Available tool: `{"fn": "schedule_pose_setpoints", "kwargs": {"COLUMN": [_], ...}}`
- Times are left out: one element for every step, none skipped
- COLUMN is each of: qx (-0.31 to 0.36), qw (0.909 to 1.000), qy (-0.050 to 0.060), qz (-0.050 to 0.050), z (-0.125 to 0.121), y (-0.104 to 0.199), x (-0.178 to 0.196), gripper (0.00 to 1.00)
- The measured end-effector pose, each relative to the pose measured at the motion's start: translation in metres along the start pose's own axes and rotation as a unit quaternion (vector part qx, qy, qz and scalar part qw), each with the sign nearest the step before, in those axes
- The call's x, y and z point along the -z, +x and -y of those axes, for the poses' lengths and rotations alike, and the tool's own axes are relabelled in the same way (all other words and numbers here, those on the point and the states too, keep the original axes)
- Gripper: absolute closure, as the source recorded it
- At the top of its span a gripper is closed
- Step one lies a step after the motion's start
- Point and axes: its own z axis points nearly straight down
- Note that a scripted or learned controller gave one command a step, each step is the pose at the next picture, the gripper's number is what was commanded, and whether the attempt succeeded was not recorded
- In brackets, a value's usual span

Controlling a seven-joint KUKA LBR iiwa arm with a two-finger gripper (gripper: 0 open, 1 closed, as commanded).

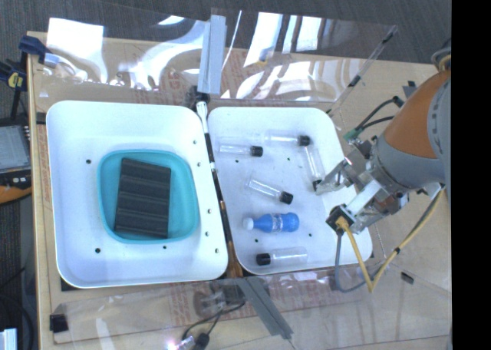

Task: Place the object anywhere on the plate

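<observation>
A teal plate [109, 187] lies in the left white bin [69, 133]. A dark grey ridged block [143, 197] rests flat on the plate, covering most of its middle. My gripper [331, 203] hangs over the right edge of the right bin [230, 122], far from the plate. Its fingers [325, 183] are spread open and nothing shows between them. A small blue bottle [273, 223] lies on its side in the right bin, just left of the gripper.
Several clear tubes with black caps lie scattered in the right bin, among them one [240, 149] near the back, one [270, 190] in the middle and one [281, 257] at the front. A yellow cable [359, 260] hangs below the wrist.
</observation>
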Motion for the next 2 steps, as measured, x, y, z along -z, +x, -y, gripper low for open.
{"fn": "schedule_pose_setpoints", "kwargs": {"qx": [0.017,0.019], "qw": [0.9999,0.9998], "qy": [-0.001,0.000], "qz": [-0.001,0.000], "z": [0.0132,0.0131], "y": [0.0136,0.0130], "x": [-0.1310,-0.1216], "gripper": [0.00,1.00]}}
